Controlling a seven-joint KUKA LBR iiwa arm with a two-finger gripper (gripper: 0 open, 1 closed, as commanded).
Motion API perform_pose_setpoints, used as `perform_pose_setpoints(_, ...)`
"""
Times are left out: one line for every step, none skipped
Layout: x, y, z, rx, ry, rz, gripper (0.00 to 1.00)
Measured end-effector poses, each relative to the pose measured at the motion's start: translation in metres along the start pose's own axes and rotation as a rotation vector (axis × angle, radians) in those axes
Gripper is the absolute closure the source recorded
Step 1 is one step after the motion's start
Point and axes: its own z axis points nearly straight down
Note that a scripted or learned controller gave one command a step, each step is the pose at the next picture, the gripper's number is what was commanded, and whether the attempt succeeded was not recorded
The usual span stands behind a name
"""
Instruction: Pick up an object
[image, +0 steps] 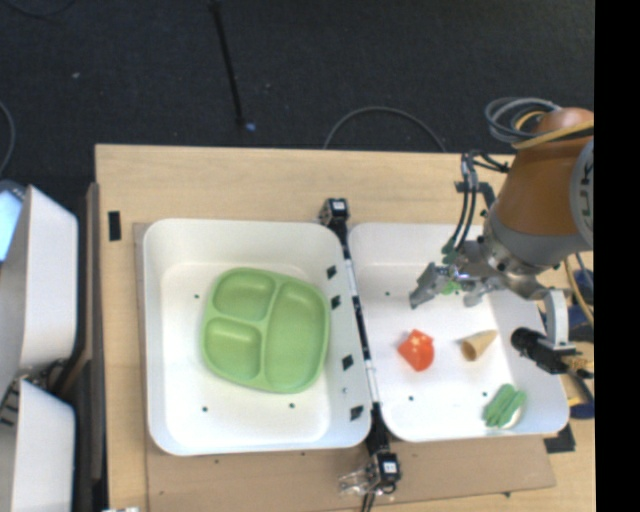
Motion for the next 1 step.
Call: perform_pose_setpoints(0.0045, 0.0059, 0.0465, 0.004, -0.001, 0.002, 0.00)
